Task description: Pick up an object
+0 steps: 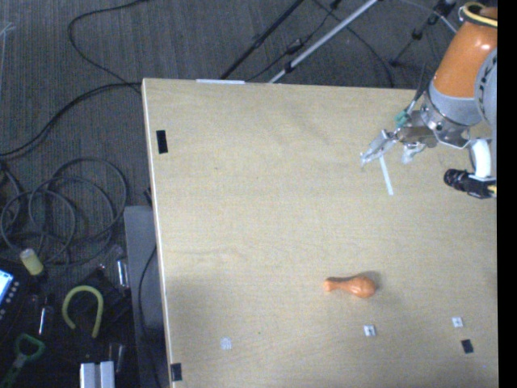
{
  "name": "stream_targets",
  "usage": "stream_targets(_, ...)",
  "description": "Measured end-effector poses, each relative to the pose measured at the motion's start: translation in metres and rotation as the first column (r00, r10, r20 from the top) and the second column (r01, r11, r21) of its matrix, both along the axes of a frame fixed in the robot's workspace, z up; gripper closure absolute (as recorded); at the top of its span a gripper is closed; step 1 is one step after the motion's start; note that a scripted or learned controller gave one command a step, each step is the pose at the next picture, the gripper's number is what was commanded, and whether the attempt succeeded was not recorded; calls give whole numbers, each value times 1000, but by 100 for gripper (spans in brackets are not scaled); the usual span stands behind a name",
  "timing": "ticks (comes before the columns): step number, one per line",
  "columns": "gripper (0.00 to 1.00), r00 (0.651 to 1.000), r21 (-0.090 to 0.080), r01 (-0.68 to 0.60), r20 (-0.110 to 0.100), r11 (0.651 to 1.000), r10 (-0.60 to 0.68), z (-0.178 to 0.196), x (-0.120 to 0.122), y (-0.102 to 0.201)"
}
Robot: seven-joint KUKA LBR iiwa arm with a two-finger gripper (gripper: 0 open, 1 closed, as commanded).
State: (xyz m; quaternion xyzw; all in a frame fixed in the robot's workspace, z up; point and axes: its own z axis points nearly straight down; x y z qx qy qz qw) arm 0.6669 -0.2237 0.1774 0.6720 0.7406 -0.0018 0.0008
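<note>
One orange object (351, 286) lies on the pale wooden bench top (258, 184), in the lower right part of the camera view. It is bulb-shaped, with the rounded end to the right and a narrow neck to the left. It rests flat on the surface and nothing touches it.

Locate the gripper (378, 158) at the upper right, over the bench top and well apart from the orange object. You cannot tell from this view whether the gripper is open or closed; the picture is too blurred at that point. A thin pale rod shape (388, 181) slants down from it; you cannot tell whether it belongs to the gripper. Nothing is visibly held.

Note the arm (452, 103), which enters from the right, with its orange band (471, 51) above the wrist. A small black part (467, 182) sits just below the wrist.

Observe the markers on the bench top: a black tab (161, 141) near the left edge and two small white squares (369, 330) near the lower right. Cables (65, 200) lie coiled on the grey floor to the left, near a green U-shaped item (81, 305).
</note>
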Motion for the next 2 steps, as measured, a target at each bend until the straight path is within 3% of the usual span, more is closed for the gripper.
stream_targets(1, 0, 955, 3, -297, 0, 955, 297, -85, 2, 25)
stream_targets(2, 0, 929, 3, -370, 0, 929, 370, -94, 1, 73)
